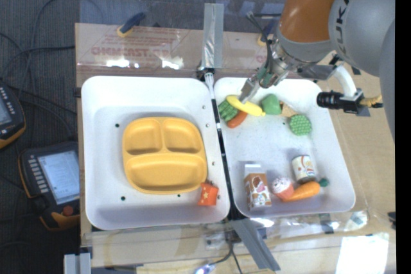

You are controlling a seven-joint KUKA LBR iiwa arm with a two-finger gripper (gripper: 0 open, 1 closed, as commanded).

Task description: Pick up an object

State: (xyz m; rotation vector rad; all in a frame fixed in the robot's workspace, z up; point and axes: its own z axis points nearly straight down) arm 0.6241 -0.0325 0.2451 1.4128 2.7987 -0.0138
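Yellow banana (pixel 244 106) lies at the right bin's (pixel 343 167) upper-left corner, directly beneath the gripper (pixel 249 90). Approach step, apparently; whether its fingers are spread or clamped cannot be told. Next: confirm the grasp, then lift.

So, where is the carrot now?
The carrot lies in the right bin, near its front right corner, beside the small can.

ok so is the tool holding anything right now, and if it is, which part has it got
It cannot be told. The tool sits right at the upper end of the banana in the right bin, touching or just above it.
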